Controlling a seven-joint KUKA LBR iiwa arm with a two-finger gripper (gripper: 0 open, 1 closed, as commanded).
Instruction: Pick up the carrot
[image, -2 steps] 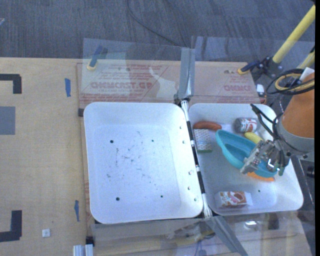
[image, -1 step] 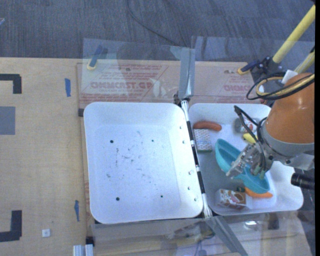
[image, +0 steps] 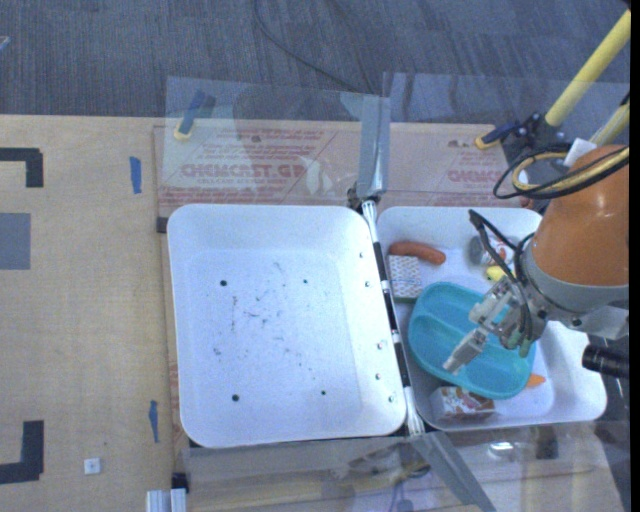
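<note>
Two white bins sit side by side, and everything that matters is in the right bin (image: 590, 400), best placed by reference to the blue bowl (image: 470, 340) lying in its middle. The gripper (image: 490, 332) hangs directly over that bowl, above its centre, tilted down towards the bowl's near-left side. Its working end is a blur of grey against the blue, so I cannot tell how far open it is. Nothing can be made out in its hold.

The carrot (image: 417, 252), as I take the orange-red stick to be, lies beyond the bowl's far-left rim, near the bin's back wall and apart from the bowl. Its long axis runs roughly left to right across the view, parallel to that back wall. From the gripper it lies up and to the left, so the move ahead seems to be a shift off the bowl in that direction, with the wrist turned so the closing line crosses the stick's short width.

A small checked packet (image: 405, 276) lies just this side of the carrot, at the bowl's left, close enough to get in the way. A printed packet (image: 462, 402) sits at the bowl's near edge. A small orange tip (image: 537, 380) pokes out from the bowl's near-right rim. It may be a second candidate, too little showing to say.
</note>
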